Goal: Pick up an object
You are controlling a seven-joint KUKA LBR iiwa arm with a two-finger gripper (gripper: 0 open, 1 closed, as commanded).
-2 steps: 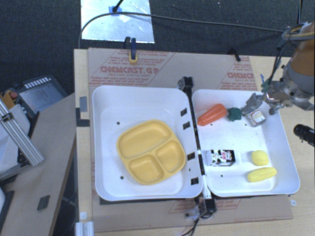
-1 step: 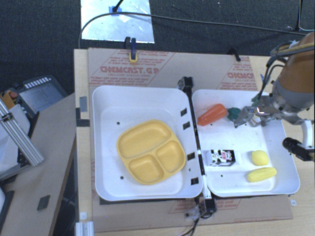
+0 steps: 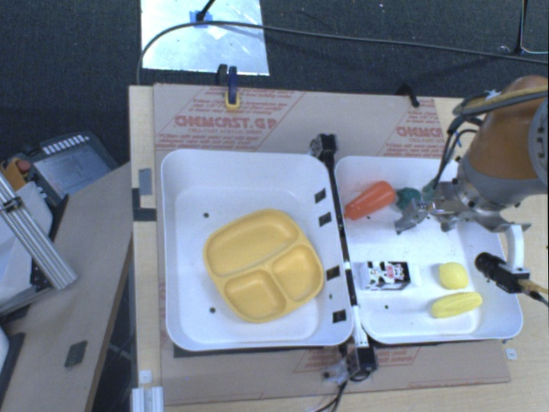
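We see the tool [image 3: 410, 215] low in the right bin [image 3: 497, 329], beside the carrot [image 3: 371, 200]; whether it is spread or pinching, we cannot tell. Approach step, we judge. Next: settle over the carrot, close, lift.

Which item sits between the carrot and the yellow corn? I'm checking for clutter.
In the camera view, a small black-and-white carton lies roughly between the carrot and the corn, slightly left of the direct line.
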